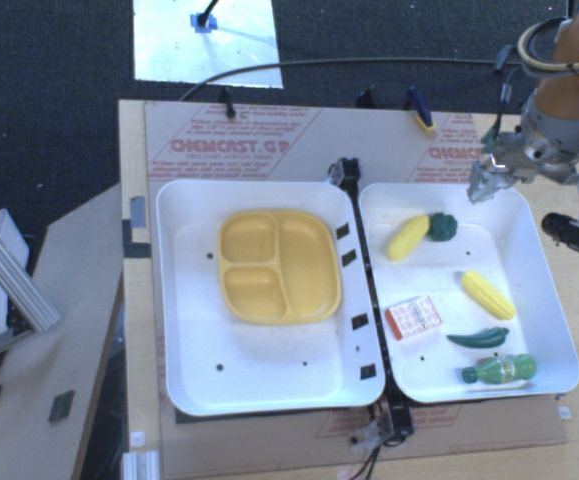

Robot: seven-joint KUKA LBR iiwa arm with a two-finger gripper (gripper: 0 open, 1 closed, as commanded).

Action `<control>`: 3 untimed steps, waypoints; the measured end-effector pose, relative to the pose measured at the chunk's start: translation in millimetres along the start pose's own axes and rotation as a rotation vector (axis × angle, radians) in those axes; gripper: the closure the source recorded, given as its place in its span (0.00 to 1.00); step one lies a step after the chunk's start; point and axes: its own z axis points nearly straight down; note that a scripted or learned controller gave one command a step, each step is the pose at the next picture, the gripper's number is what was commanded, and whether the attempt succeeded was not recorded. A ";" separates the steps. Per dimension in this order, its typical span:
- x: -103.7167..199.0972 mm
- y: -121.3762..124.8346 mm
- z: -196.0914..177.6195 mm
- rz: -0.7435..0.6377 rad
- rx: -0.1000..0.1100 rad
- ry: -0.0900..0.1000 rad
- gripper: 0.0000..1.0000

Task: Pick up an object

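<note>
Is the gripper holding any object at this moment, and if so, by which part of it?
Nothing is held. The gripper hangs above the far right corner of the right bin, with no object between its fingers. The nearest objects, the yellow piece and the dark green piece, lie apart from it.

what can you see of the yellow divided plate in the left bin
The yellow divided plastic plate is a rounded square with raised ridges splitting it into three compartments: two smaller ones on its left side and one larger one on its right. It looks like smooth, matte plastic in one even yellow. It lies flat, right side up, slightly rotated, near the middle of the left white bin, nearer the far wall. It rests on the bin floor; nothing sits in its compartments, and nothing else touches it.
</note>
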 end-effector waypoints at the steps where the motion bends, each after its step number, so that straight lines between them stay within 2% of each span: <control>1: 43.4 -3.2 -3.7 -0.003 0.000 0.001 1.00; 3: 152.8 3.7 -23.0 -0.005 -0.001 0.003 1.00</control>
